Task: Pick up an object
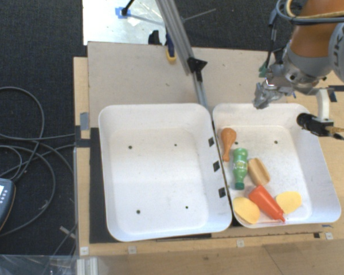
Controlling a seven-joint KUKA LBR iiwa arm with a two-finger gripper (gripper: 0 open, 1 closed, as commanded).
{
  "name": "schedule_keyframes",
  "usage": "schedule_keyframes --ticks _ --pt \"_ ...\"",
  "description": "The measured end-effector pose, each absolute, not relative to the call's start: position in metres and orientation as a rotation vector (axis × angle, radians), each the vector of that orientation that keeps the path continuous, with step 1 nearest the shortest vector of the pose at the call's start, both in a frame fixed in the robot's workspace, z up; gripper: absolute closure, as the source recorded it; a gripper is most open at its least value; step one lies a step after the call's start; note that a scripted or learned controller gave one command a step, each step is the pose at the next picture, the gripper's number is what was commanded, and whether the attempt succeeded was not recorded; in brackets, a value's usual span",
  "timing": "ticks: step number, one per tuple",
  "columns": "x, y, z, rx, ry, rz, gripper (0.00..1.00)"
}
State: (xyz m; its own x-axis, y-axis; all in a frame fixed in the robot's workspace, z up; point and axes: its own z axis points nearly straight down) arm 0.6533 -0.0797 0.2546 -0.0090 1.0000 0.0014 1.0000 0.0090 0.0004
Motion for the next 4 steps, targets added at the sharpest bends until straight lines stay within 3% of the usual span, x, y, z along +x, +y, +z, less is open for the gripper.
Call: schedule_keyframes --ticks 2,4 --pt "0.613 0.002 0.245 -2.21 -2.229 0.001 1.0" --pt "0.594 0.095 0.245 -2.209 -2.231 -0.002 1.0"
